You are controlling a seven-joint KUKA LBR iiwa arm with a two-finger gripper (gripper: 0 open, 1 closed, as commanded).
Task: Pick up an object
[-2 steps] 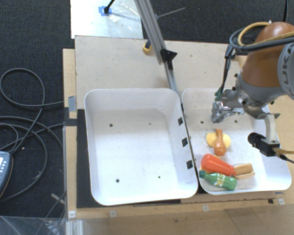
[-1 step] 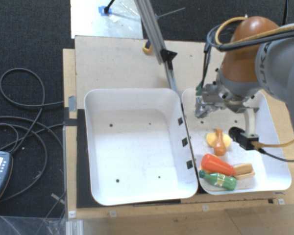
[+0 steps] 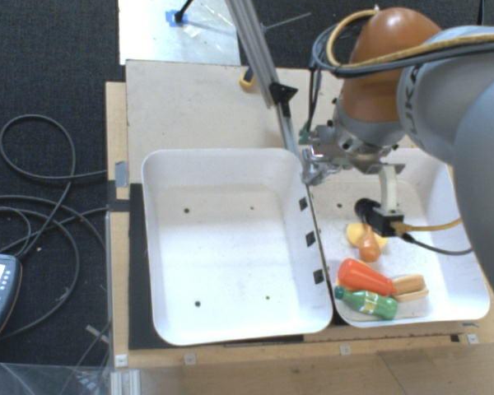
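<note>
Grey arm's gripper (image 3: 352,155) hanging over the back left part of the right bin (image 3: 471,301), clenched or released I cannot tell, yellow piece (image 3: 358,234), orange carrot-like toy (image 3: 365,276), green bottle (image 3: 367,302) and tan bun (image 3: 410,285) clustered toward that bin's front left corner, left bin (image 3: 222,245) alongside.

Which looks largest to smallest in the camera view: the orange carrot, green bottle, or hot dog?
1. orange carrot
2. green bottle, about as long but thinner, so nearly tied
3. hot dog, clearly smallest
</note>
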